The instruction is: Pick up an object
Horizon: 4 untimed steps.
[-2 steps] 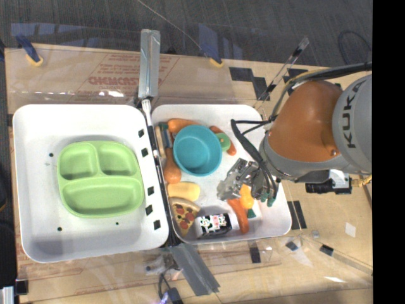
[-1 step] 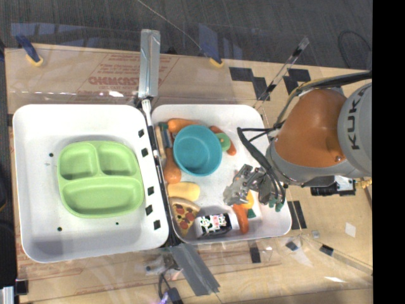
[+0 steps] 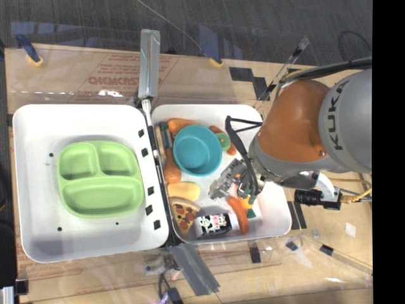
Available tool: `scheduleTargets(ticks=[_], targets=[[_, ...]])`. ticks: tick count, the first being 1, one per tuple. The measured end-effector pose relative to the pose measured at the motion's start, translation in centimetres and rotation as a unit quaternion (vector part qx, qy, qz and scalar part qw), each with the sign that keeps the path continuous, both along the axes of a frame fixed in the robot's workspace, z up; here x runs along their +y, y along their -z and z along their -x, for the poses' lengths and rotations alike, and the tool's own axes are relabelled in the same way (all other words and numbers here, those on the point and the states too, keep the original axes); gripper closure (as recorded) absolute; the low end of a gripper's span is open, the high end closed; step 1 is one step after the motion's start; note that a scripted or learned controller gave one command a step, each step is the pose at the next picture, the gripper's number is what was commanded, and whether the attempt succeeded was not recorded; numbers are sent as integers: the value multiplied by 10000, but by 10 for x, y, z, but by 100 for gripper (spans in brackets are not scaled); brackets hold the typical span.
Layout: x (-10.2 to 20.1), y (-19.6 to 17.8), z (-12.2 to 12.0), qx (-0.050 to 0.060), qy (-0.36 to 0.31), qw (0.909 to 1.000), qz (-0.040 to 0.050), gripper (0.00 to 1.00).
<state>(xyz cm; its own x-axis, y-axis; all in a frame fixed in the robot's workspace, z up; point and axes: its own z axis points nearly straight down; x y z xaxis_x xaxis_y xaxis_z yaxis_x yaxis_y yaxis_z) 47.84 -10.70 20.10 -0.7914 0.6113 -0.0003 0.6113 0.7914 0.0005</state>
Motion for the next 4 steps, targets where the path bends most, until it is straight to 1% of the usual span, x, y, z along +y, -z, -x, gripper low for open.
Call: scheduleTargets(ticks=[1,2,3,4], targets=[[-67,20,1,10,-29,10000,5,100],[-33,42,-63,19,1910,9816,-2,100],[-22,-61,-43,-33,2013,9795,1,100],[-52,-18,-3,28,1701,9854,2,100]])
